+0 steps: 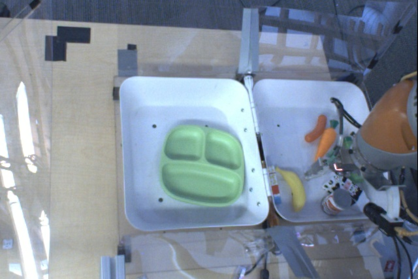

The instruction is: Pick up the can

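The can (pixel 334 202) is small, with a red and white label, and stands in the front right corner of the right bin (pixel 287 101). My gripper (pixel 331 172) hangs just above and slightly behind the can, below the arm's orange band (pixel 392 121). The wrist hides part of the can's far side. Nothing shows as held.
A banana (pixel 292 187) lies left of the can near the bin's front wall. Two carrots (pixel 321 135) lie just behind the gripper. A green divided plate (pixel 202 164) sits in the left bin (pixel 140 140). A black cable (pixel 343 111) loops over the right bin's far right.
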`<state>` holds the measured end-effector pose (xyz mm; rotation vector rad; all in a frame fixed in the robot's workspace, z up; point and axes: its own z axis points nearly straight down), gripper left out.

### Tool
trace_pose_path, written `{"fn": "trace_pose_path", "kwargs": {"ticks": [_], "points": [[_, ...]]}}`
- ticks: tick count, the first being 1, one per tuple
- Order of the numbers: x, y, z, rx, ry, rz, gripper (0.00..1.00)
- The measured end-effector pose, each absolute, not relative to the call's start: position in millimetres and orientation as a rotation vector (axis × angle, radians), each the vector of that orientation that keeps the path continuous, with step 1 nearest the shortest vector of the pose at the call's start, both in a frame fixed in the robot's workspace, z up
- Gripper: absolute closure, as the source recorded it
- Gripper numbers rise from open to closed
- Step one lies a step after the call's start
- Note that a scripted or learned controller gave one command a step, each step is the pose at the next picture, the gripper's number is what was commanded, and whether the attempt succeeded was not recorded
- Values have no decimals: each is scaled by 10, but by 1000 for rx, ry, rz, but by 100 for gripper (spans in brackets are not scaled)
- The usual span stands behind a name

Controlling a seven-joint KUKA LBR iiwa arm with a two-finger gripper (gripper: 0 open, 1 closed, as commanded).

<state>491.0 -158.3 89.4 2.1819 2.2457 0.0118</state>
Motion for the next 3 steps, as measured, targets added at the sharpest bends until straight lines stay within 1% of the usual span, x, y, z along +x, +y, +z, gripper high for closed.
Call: {"fn": "trace_pose_path", "kwargs": {"ticks": [1, 2, 3], "points": [[5247, -1434, 882, 2773, 1466, 12, 0], [5404, -1744, 2035, 2781, 1453, 6, 0], [4871, -1563, 1345, 2773, 1477, 1, 0]]}}
